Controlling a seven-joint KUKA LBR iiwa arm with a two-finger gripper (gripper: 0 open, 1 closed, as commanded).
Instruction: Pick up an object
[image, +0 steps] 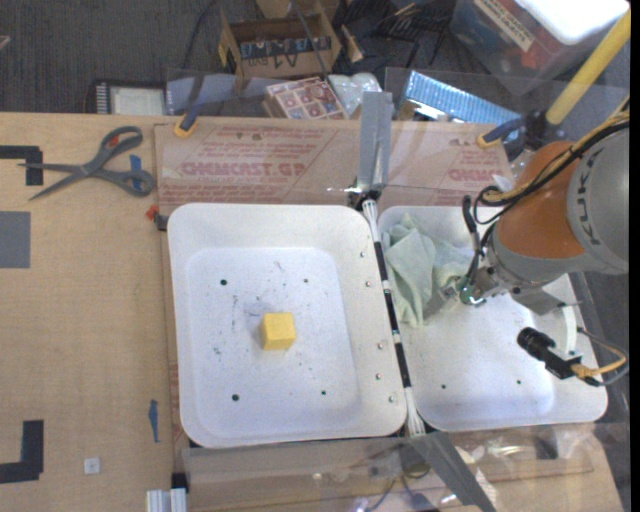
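Wooden bench (80, 330) bearing two white bins

The left bin (200, 250) and right bin (500, 400) sit touching side by side at the bench's centre and 3 o'clock. Scissors (100, 165) lie at 10 o'clock, beside a clear sheet (260, 175) at 12, seemingly protective-filmed acrylic. Black tape marks (30, 445) sit at 8 o'clock.

We take this for a robotics lab or workshop. A grey and orange industrial arm (570, 215) reaches over two shallow white bins (190, 300) set side by side on a wooden desk (80, 330). Black tape marks (32, 165) sit on the desk, scissors (100, 168) lie near the corner, and clear sheets still in printed protective film (255, 175) stand behind the bins. Beyond them we see cables, boxes and clutter on the floor (80, 45).
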